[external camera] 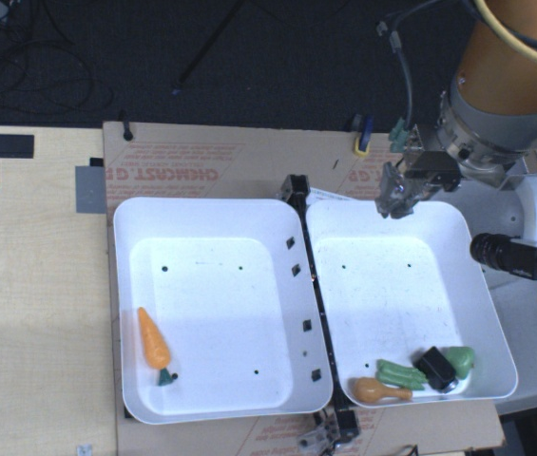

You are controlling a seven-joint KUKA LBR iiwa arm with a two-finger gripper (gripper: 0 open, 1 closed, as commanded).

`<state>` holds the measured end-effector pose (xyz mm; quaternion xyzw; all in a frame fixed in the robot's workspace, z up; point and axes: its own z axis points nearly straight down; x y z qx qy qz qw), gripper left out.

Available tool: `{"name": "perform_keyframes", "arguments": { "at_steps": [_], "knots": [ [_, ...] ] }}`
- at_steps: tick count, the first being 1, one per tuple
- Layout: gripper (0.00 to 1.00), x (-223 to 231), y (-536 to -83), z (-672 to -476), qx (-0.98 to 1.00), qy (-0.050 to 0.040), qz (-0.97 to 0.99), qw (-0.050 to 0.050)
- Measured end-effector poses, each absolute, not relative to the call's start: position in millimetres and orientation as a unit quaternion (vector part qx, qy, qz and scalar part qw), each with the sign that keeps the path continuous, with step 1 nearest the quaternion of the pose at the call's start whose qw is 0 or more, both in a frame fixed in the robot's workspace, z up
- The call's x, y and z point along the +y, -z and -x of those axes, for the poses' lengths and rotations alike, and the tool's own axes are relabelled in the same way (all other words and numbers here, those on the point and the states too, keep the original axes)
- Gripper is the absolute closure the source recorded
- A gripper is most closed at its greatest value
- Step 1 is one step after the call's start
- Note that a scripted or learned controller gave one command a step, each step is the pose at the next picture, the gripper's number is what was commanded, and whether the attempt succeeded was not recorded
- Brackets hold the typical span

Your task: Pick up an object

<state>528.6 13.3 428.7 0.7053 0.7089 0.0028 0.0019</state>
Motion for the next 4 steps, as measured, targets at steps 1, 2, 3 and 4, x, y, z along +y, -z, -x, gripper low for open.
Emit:
{"name": "perform_keyframes", "arguments": {
  "at_steps": [1, 2, 3, 4],
  "knots": [
    [1.00, -31, -310, -559.6, 0.706, 0.0057, -0.709, -0.004],
    [1.00, 49, -411, -557.7, 0.710, -0.0035, -0.704, 0.002],
    [1.00, 174, -546, -587.7, 0.712, -0.0066, -0.702, 0.002],
    [1.00, 99, -442, -593.7, 0.704, 0.0065, -0.710, -0.003]
  ]
}}
